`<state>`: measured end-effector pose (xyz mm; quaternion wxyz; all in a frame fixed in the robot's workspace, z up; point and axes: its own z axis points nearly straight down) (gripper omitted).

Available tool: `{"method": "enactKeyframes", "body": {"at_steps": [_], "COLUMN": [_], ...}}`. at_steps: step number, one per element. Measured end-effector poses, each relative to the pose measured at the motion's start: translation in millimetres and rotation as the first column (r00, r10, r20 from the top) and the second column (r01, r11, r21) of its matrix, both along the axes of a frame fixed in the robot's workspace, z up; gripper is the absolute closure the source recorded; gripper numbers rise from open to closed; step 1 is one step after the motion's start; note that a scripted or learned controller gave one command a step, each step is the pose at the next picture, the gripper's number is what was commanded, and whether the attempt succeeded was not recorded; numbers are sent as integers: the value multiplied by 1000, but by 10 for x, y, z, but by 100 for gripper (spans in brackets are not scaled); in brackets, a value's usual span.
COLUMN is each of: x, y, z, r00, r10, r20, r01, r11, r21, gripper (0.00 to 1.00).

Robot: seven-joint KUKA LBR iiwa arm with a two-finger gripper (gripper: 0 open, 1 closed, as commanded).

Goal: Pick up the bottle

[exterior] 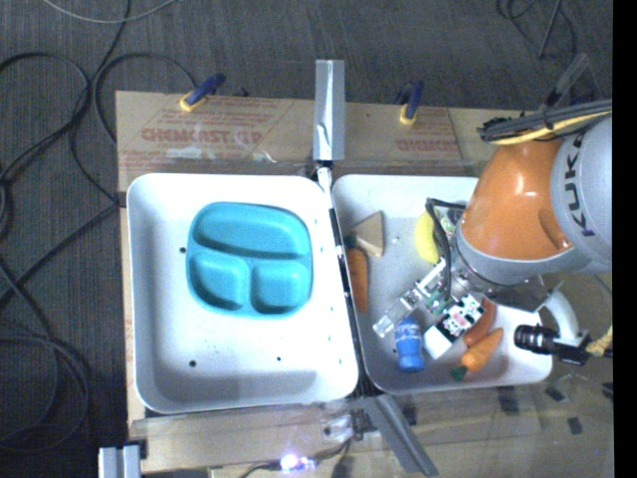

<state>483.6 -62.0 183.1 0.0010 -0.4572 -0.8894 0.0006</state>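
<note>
The bottle (402,335) is small and clear with a blue cap. It lies in the right bin (398,195) near the front wall, cap toward the front. My gripper (430,298) hangs under the orange wrist band, just up and right of the bottle and close over its clear end. The arm's body hides much of the bin's right half. From this angle I cannot make out whether the bottle is touched or held.
A blue three-part tray (251,257) lies in the left bin (159,366). In the right bin are an orange carrot (356,275) by the left wall, a tan wedge (369,233), a yellow piece (428,239), a white block (438,343) and another carrot (482,351).
</note>
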Motion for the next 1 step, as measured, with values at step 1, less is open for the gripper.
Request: {"method": "enactKeyframes", "body": {"at_steps": [1], "x": [298], "y": [-471], "z": [-941], "r00": [996], "r10": [-91], "r20": [13], "r01": [91], "r11": [996], "r21": [-1], "gripper": [0]}}
